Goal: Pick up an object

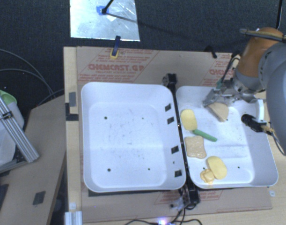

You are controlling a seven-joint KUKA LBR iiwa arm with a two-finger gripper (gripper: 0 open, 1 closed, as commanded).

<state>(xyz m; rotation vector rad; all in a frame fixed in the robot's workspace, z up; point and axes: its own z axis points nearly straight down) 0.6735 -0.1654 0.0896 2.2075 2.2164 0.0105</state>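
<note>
Arm (267,55): grey, orange band above wrist, reaching in from 3 o'clock over far end of right bin.
Gripper (217,99): low over right bin at its 12 o'clock end, metal fingers spread toward 9 o'clock. Jaw opening cannot be told from this angle; no object seen clamped between them.
Tan wedge (220,110): pale, bread-like piece, right against gripper's lower edge, touching or just under it; grasp not confirmed.
Right bin (262,172): white, shallow, holding all loose items.
Yellow oval (189,119): near bin's 9 o'clock wall, upper half.
Green stick (204,135): slim, lying aslant just below yellow oval, toward centre.
Beige square (195,146): flat, cracker-like, just at 6 o'clock of green stick, touching or nearly so.
Yellow lump (216,167): rounded, toward bin's 6 o'clock end.
Small yellow piece (207,176): tucked against yellow lump at its 7 o'clock.
Left bin (128,139): white, speckled floor, beside right bin, joined along black centre divider (176,125).
Bench (133,62): cardboard sheet with red print under both bins.
</note>
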